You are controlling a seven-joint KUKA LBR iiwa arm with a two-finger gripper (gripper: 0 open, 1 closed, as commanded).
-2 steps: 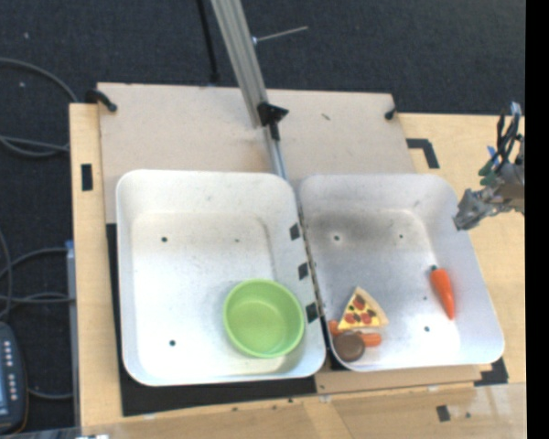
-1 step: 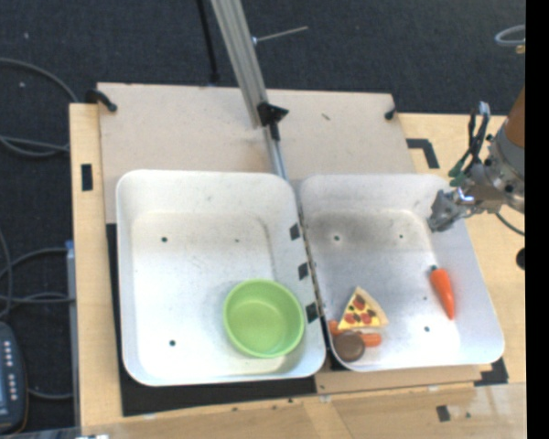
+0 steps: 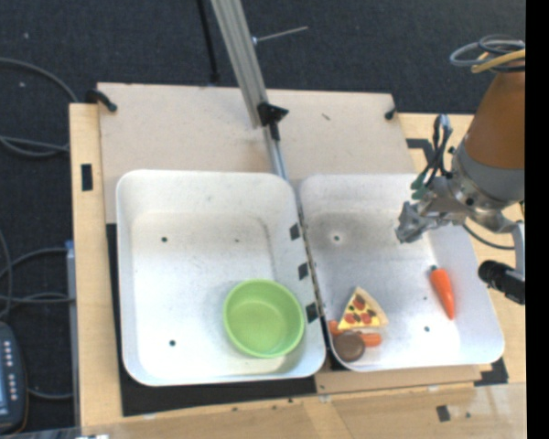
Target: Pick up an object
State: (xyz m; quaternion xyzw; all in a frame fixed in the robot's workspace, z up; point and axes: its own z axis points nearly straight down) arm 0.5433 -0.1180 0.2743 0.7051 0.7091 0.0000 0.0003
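Observation:
My gripper hangs over the upper right part of the right bin, with nothing seen between its fingers. An orange carrot lies below and to the right of it on the bin floor. A pizza slice toy sits near the bin's lower left, with a brown round piece and a small orange piece just below it. A green bowl stands in the lower right corner of the left bin.
A slanted metal rail runs from the top down to the gap between the bins. A black part sticks in at the right bin's right edge. Cables lie on the dark floor at left.

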